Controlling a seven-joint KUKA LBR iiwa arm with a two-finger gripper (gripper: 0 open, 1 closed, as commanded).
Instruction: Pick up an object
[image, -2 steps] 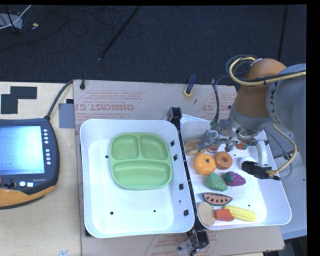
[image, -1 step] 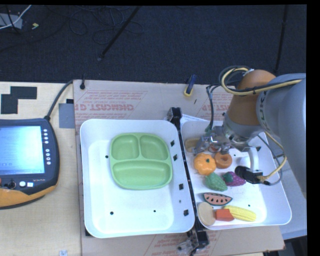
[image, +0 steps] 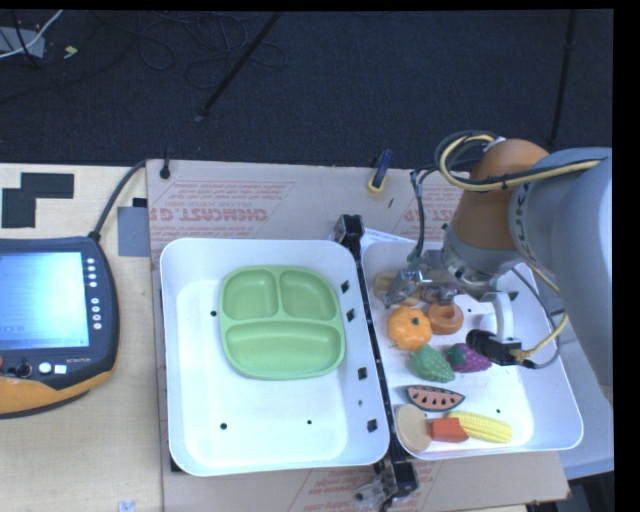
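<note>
- The tool hangs low in the right bin, just above the orange pumpkin.
- I cannot tell its state; seemingly nothing is lifted yet.

Even, bright light falls from above on the white bins, which glare slightly. The background is dark. Small details look soft and a little blurred.
</note>
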